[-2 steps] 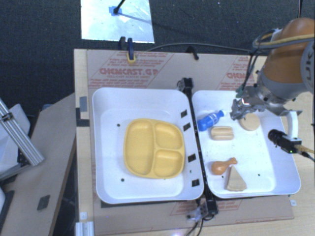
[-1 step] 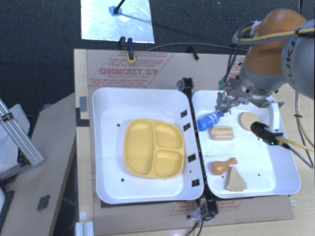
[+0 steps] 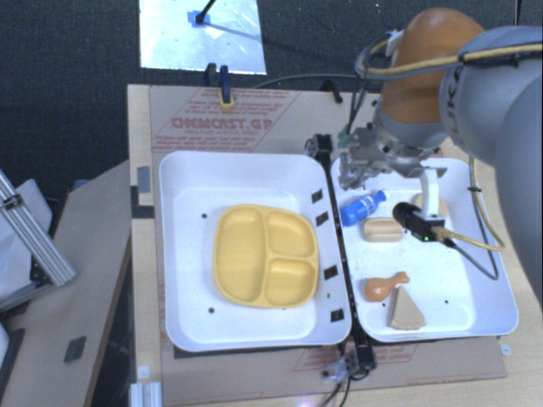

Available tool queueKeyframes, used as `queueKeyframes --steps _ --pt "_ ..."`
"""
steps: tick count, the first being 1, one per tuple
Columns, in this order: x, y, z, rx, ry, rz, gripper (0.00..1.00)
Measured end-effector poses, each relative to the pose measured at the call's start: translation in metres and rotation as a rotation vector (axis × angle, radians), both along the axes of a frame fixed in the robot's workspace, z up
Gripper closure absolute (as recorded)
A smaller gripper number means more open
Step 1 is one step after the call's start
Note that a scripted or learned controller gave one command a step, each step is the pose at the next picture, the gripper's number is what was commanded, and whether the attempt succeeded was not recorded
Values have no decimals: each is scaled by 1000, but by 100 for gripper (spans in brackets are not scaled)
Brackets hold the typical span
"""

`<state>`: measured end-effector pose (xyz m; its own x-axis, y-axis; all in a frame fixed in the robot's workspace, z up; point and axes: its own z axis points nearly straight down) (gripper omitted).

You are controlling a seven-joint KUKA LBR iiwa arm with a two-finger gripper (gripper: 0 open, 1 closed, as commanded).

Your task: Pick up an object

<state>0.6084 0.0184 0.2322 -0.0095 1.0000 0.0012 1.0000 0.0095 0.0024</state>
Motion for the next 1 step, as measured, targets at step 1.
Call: queueKeyframes --steps 1 --pt "7 46 -9 0 1 -1 100"
